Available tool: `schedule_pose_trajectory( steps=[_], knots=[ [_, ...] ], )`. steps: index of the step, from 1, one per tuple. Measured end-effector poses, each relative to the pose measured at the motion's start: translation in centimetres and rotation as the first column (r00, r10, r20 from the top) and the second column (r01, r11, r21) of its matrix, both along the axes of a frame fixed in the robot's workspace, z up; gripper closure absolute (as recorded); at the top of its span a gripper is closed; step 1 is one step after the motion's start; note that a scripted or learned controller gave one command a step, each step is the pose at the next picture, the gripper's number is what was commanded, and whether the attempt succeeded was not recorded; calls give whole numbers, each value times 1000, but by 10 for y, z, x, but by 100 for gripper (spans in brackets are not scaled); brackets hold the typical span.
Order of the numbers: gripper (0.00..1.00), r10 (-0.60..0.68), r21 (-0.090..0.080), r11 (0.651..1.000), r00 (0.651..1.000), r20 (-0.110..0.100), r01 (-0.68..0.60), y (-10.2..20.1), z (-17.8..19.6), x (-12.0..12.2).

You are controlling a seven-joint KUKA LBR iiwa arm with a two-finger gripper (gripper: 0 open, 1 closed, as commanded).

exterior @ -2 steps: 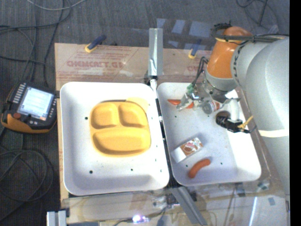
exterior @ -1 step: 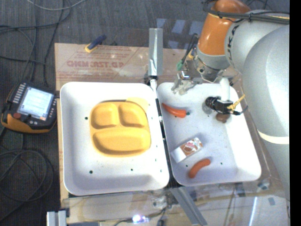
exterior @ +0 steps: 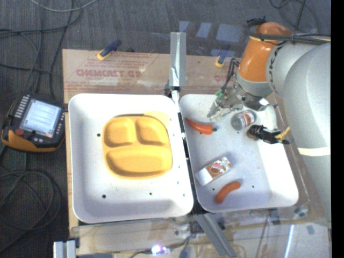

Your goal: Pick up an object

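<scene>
The step in hand looks like the approach. The claw point(exterior: 219, 107) hangs low over the far part of the right-hand shallow white bin point(exterior: 279, 192), and nothing can be seen gripped in it. Whether it stands wide or narrow I cannot tell, because the wrist above it hides that from the slanted view over the table point(exterior: 80, 69).

Two things lie close enough to be the target. A slim orange-red pepper-shaped toy point(exterior: 199, 126) rests flat on the bin floor just beside the claw, on its near-left side and close to the wall between the two bins. A small round silver can with a red label point(exterior: 243, 120) sits just beside the claw on the opposite side, toward the arm. I judge the pepper toy the likelier pick, though the claw is centred over neither.

The next move calls for a short sideways shift to centre over the chosen thing, then a drop to the bin floor. For the pepper toy, the claw should close across its narrow width, not along its length.

A white-and-red packet point(exterior: 215, 169) and an orange sausage-shaped toy point(exterior: 228, 191) lie nearer the front of the same bin, well apart from the claw. The left bin point(exterior: 86, 198) holds a yellow compartment tray point(exterior: 138, 145).
</scene>
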State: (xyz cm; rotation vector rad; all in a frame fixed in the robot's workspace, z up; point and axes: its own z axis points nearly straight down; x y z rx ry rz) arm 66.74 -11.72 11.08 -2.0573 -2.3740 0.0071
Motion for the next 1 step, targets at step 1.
schedule_pose_trajectory(
  steps=[1],
  knots=[
    [0,0,0,1000,1000,1,0,0,0,0]
  ],
)
